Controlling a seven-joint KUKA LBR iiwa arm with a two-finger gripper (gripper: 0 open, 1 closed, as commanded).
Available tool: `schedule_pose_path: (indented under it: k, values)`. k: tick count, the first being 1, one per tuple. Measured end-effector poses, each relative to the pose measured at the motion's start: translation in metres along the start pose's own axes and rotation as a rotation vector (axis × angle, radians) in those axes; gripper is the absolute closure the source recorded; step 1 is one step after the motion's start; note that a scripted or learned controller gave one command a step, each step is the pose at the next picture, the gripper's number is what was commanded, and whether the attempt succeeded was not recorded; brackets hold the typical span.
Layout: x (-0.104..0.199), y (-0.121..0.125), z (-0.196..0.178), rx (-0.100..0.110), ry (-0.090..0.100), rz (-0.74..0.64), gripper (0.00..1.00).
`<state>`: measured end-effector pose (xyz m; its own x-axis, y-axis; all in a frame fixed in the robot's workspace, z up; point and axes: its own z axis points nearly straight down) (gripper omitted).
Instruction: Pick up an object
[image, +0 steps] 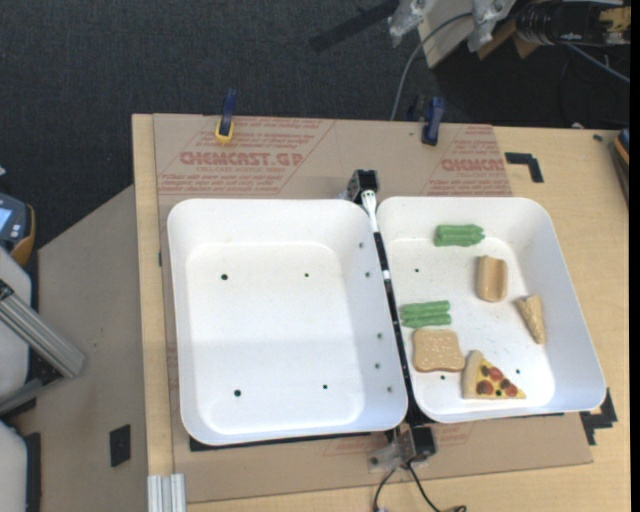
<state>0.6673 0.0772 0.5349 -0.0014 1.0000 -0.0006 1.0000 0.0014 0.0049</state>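
Gripper (455, 25) blurred, cropped by top edge

right bin (560, 262): two green bean bundles (459, 235) (425, 314), bread roll (490, 278), wedge (532, 318), toast slice (438, 350), pizza slice (488, 380) are seen | left bin (190, 300) alongside | gripper (455, 28) is seen beyond bench, top

Robot body seen past the far edge of the brown cardboard-covered bench (300, 150): pale grey-white tool housing (455, 25), angular and blocky, a black cable hanging beside it, dark fittings to its right. Detail blurred.
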Motion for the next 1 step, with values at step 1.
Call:
schedule_pose_path:
  k: [1]
  values:
    - [-0.0143,-0.0009,-0.0007,0.003,0.000,0.003,0.00]
